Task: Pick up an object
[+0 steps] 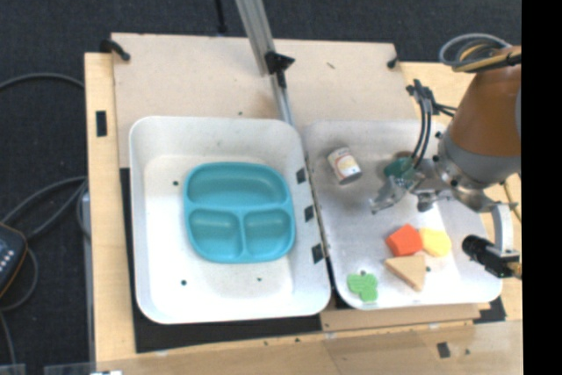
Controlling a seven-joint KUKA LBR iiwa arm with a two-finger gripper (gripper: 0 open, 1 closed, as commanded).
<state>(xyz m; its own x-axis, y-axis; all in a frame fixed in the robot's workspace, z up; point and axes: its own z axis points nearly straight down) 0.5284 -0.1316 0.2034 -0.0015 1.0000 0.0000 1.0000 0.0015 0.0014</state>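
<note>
Here the gripper [392,189] is seen low over the right bin [351,277], centre-right of frame; its grip state cannot be told. Candidate objects lie loose: small can [344,164] upper left, orange block [405,240] just below, presumably scattered for picking.

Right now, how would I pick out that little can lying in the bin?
Look in the right bin, the one without the teal tray. Near its upper left lies the small can, tipped on its side. It alone is cylindrical; the coloured pieces cluster lower right.
</note>
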